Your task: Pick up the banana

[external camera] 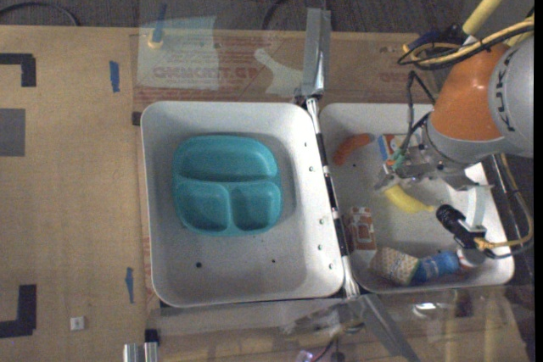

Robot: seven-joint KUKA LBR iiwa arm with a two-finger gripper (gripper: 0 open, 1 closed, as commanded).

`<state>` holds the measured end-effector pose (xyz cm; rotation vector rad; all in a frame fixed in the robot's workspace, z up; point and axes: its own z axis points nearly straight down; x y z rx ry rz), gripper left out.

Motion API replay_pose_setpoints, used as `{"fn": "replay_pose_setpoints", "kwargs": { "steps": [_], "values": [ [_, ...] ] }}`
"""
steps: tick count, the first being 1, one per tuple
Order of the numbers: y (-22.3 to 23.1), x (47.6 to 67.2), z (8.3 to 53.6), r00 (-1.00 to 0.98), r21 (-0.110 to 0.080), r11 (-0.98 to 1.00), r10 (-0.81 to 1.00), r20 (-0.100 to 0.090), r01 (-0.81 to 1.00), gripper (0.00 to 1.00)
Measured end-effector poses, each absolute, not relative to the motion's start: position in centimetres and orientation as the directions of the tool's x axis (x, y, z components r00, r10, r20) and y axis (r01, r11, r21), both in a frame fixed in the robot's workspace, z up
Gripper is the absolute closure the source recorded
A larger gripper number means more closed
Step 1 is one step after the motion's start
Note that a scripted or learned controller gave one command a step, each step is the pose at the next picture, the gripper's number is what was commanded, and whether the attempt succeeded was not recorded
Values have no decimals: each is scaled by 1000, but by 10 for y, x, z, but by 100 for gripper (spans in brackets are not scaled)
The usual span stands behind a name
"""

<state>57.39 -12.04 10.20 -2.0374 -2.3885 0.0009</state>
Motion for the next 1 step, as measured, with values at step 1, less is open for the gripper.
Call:
{"fn": "replay_pose_setpoints", "kwargs": {
  "steps": [1],
  "values": [
    [-87,596,184,-69,-2,69,998,0,998,100]
  ]
}}
